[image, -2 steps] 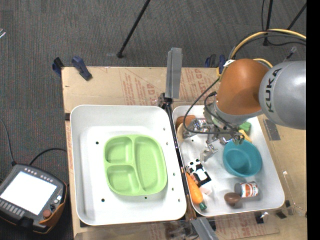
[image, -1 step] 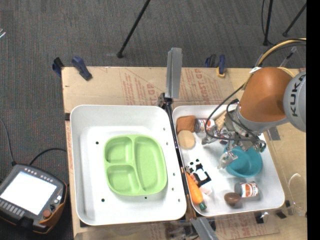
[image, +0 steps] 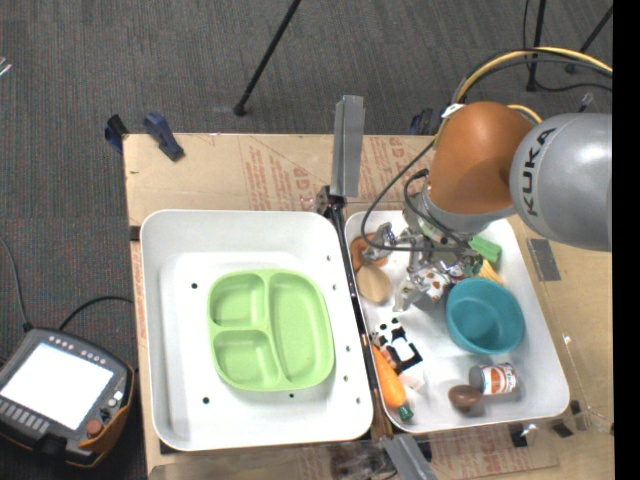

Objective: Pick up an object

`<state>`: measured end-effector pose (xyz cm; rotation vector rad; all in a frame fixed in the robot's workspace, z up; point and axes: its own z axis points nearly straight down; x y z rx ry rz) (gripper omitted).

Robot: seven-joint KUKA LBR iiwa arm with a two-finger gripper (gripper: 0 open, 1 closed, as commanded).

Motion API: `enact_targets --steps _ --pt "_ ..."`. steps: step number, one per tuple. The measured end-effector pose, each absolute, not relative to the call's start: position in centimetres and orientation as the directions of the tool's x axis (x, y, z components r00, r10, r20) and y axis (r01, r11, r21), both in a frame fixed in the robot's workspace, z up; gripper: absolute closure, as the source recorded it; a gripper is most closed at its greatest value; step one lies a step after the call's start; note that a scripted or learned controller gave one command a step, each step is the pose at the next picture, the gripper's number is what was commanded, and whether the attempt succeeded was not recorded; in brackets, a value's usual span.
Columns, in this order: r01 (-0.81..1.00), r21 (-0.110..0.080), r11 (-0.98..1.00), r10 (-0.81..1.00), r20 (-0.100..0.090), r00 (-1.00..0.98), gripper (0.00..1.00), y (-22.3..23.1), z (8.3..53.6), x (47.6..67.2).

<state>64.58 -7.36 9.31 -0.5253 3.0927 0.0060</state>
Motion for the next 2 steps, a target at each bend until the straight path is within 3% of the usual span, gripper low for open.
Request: enact_targets --steps 1,2 --pt "-0.352 0.004 0.936 -0.352 -0.004 -0.936 0.00 -13.7 8.8 61.1" --pt "-0.251 0.003 0.968 -0.251 -0.001 -0.968 0.00 -10.9 8.8 59.6"
